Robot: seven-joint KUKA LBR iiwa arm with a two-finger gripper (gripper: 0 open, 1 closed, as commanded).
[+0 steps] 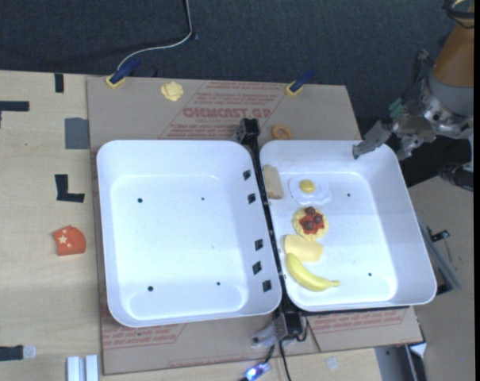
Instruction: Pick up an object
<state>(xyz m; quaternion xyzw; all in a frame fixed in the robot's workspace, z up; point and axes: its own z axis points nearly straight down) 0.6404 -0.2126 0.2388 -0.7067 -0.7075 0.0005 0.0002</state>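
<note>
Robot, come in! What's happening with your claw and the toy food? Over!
Gripper above right bin's far right corner, holding nothing visible. Banana, tart, egg, bread lying in right bin, untouched. Nothing in the way.

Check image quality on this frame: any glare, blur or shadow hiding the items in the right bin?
Camera view: lighting is even and soft. The right bin looks bright white but not blown out, so the banana, fried egg and berry tart read clearly with faint shadows. The gripper at that bin's top right corner is soft and small. The backdrop up top is dark.
</note>
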